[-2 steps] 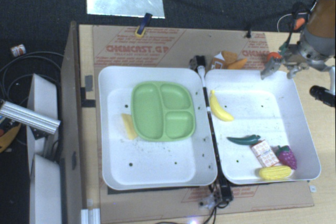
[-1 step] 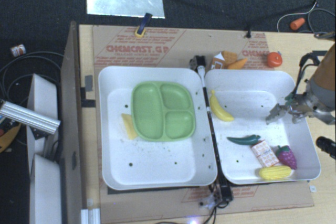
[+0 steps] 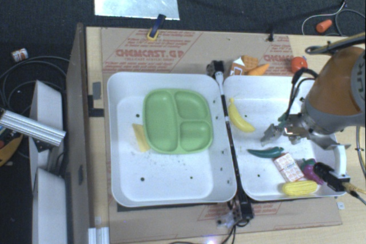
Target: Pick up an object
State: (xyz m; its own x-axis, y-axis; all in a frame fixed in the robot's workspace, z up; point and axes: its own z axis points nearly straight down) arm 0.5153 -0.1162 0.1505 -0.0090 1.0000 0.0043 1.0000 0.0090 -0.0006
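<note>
Take the black seam (image 3: 227,140) between the two bins as your landmark. Left of it, in the left bin (image 3: 123,180), you have a green divided plate (image 3: 176,122) with a pale yellow piece (image 3: 140,137) tucked against the plate's far side from the seam; none of that looks to be in play. Just right of the seam lies a yellow banana (image 3: 239,117), tilted and free of its neighbours. Further right and lower sits a dark green pepper-like piece (image 3: 266,152), and beyond it a small printed packet (image 3: 287,167), a yellow corn-like piece (image 3: 299,188) and a purple item (image 3: 309,168) clustered near the right bin's (image 3: 251,188) front edge. The gripper (image 3: 274,132) hangs well right of the seam, just above the green piece, with nothing between its fingers; you cannot tell from here whether they are spread or closed. You look to be in the approach step, before any grasp. The green piece seems the nearest candidate, so your next move likely calls for a short descent and alignment across its narrow width, clear of the packet.
</note>
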